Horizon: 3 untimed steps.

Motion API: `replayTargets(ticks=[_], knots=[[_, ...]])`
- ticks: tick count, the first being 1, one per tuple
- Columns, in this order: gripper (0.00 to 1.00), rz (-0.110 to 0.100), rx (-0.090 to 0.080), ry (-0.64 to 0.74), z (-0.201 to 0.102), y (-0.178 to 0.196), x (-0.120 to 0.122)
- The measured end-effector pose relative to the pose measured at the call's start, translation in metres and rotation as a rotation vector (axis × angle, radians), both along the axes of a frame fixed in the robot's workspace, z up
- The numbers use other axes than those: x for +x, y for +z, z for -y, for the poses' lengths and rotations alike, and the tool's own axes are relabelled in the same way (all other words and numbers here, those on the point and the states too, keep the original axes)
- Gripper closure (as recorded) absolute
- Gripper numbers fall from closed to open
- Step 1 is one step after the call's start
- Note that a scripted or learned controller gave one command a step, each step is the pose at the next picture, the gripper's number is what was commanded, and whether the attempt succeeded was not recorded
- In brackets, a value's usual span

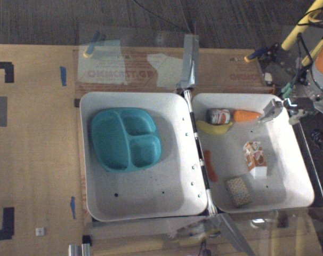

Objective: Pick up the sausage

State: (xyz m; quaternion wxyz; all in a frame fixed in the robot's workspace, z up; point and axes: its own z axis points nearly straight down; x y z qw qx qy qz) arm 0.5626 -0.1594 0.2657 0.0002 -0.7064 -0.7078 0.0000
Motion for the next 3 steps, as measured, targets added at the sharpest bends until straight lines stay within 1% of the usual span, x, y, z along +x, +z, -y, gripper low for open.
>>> replayTargets(ticks=[1,2,3], knots=[[0.00,0.033,-0.012,0.133,-0.038,-0.151,-0.011],[0.00,0.042,-0.016,-0.119,-0.051,-0.159,0.019],[0.00,0.050,-0.018,-0.121,-0.054,-0.159,0.016]])
